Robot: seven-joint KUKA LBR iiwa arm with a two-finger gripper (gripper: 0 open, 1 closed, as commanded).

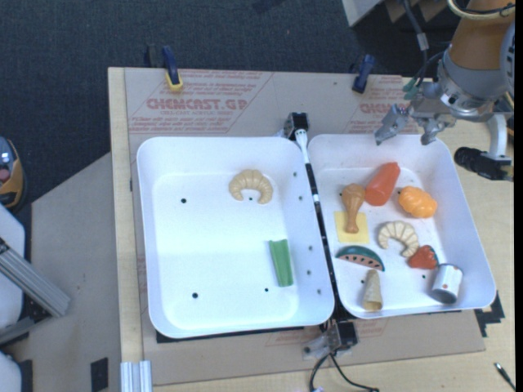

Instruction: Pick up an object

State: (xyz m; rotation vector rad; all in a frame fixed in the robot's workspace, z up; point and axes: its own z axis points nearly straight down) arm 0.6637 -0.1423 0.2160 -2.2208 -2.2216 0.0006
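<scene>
The grey arm (478, 51), orange-banded above the wrist, reaches in from the right, its gripper (406, 129) spread wide with nothing between the fingers, hanging above the right bin's (482, 251) far edge.

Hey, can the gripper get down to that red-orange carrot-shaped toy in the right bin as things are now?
Probably yes. The gripper hangs open above the right bin's far rim, and the red-orange carrot-shaped toy lies uncovered just below it, though a chicken drumstick toy sits close beside.
</scene>
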